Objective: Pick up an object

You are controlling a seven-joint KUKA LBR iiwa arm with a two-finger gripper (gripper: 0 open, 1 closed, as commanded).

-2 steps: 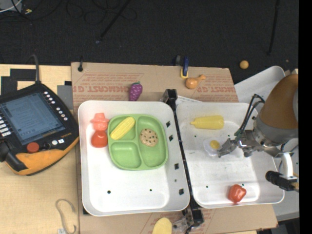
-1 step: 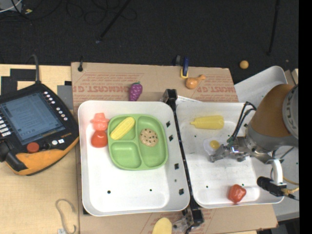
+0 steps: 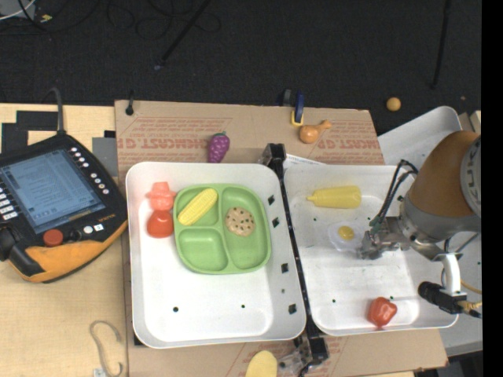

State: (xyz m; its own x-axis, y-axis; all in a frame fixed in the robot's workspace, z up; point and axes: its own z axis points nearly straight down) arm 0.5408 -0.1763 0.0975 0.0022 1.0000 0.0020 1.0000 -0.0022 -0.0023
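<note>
**Over the right bin: miss risk on a low, small target**

Right bin (image 3: 409, 289) walls crowd my arm; a slanted descent could snag. My gripper (image 3: 369, 247) sits low, grip state indeterminate, nothing visibly held. Fried egg (image 3: 344, 233) lies just beside the tips, toward the divider; it may skid away.

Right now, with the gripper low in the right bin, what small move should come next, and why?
Probably nudge the gripper left toward the small yellow piece: it lies just beside the gripper in the right bin, nearer than the yellow bottle or red pepper.
</note>
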